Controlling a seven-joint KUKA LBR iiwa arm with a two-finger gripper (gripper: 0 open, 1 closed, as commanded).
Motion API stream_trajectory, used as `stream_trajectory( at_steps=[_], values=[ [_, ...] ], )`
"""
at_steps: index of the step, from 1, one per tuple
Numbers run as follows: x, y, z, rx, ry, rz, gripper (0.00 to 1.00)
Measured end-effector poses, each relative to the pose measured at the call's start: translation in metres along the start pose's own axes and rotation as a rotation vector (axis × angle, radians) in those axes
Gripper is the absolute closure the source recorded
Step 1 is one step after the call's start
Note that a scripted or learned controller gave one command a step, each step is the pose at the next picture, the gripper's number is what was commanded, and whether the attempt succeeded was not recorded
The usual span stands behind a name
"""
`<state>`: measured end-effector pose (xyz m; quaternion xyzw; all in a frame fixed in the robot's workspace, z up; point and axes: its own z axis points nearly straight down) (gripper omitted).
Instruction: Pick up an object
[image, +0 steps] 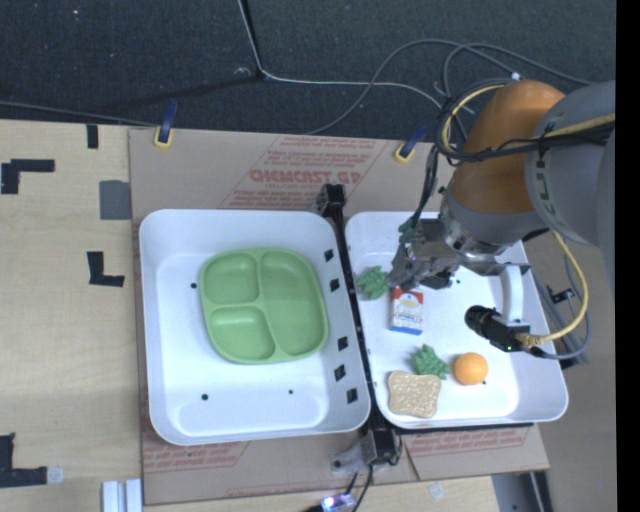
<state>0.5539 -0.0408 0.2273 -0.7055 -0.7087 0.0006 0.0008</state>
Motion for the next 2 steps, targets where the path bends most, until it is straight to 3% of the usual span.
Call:
stream_trajectory(
  at_steps=[2],
  values=[
    [0.094, -0.008, 0.001, 0.000, 0.000, 0.000, 1.00]
  ],
)
